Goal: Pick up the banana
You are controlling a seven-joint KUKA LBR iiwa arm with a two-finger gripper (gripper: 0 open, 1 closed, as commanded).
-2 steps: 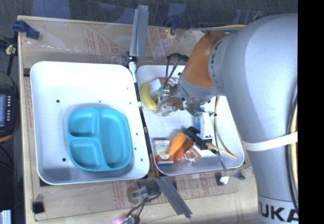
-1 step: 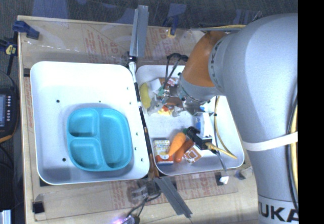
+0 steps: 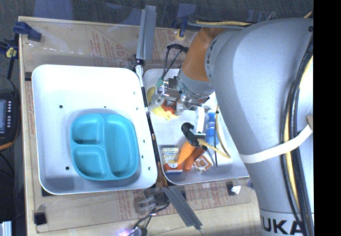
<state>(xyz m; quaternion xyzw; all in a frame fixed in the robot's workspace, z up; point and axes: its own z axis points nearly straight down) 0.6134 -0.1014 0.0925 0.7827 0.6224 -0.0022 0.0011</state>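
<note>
Banana [image 3: 163,114] lies in the right bin [image 3: 230,172], near its far left corner, partly under the gripper [image 3: 169,97]. The gripper hangs right over it; whether it is spread or pinching, I cannot tell. This looks like the reach-and-grasp step. Next it must clamp the fruit firmly, then lift clear of the carrot [image 3: 187,156] nearby.

Turquoise tray [image 3: 105,146], white bin [image 3: 48,86], yellow banana [image 3: 163,114].

Yellow banana [image 3: 161,113], small and partly hidden beneath the arm's wrist, lying in the right bin [image 3: 229,173] near its left wall, toward the far end
</note>
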